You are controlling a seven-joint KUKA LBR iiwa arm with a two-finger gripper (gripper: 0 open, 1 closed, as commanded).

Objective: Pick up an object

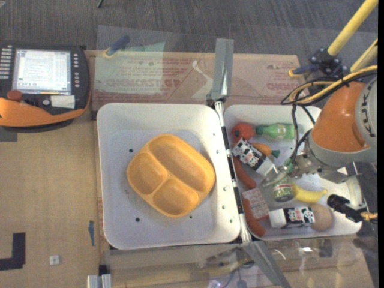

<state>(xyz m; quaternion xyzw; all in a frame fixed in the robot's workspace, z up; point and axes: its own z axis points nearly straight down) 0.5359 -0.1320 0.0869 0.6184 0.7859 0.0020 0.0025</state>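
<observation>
"KU" on arm (360, 122)

Two shallow white bins sit side by side: the left bin (114, 161) and the right bin (354, 191). One orange plastic divided tray (170, 174) with three compartments. Two small black-and-white cow-patterned cartons (248, 153) (297, 215). One green plastic bottle (276, 131). One yellow toy banana (309, 194). One tan egg-shaped object (322, 217). One orange-and-grey handheld controller with a screen (42, 83).
</observation>
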